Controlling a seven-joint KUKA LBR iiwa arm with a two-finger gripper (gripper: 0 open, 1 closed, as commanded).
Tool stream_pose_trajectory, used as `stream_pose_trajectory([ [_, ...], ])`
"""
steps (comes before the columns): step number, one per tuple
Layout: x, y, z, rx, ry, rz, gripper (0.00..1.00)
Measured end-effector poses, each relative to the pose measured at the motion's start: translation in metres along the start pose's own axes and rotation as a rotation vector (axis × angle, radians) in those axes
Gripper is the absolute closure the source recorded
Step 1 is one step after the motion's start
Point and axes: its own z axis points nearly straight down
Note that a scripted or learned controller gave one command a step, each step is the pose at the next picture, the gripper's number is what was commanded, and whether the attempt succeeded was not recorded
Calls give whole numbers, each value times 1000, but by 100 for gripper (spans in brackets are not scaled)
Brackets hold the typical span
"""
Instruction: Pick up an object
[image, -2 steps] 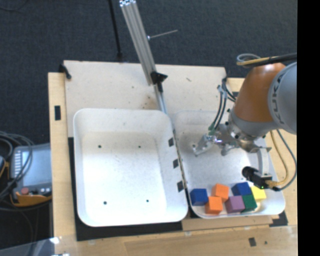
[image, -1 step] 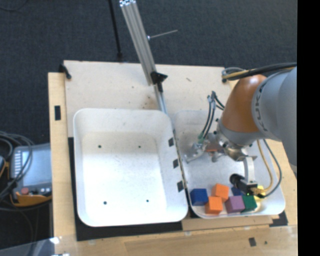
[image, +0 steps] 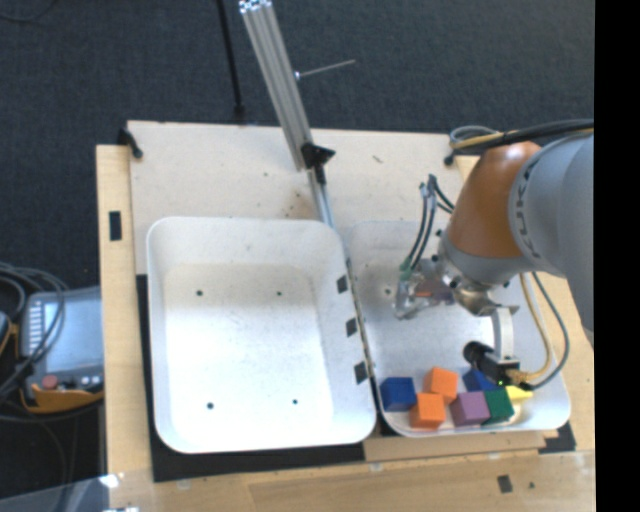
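Pick not yet made. The gripper (image: 410, 298) hangs over the middle of the right bin (image: 385, 250); whether it is released or clenched cannot be told, its tip being small and blurred. Candidate blocks, among them a blue block (image: 398, 392) and an orange block (image: 442, 381), cluster along that bin's near edge, partly hidden by cabling. The left bin (image: 250, 330) adjoins.

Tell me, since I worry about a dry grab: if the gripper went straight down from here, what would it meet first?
Probably bare floor of the right bin. The gripper hangs over its upper part, apart from the blocks clustered at the near edge, though depth is unclear.
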Motion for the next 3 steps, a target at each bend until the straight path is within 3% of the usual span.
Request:
stream_pose_trajectory([
  [1, -10, 7, -59, -5, -2, -2, 100],
  [2, -11, 7, -67, 1, 0, -5, 100],
  [3, 47, 20, -76, 1, 1, -19, 100],
])
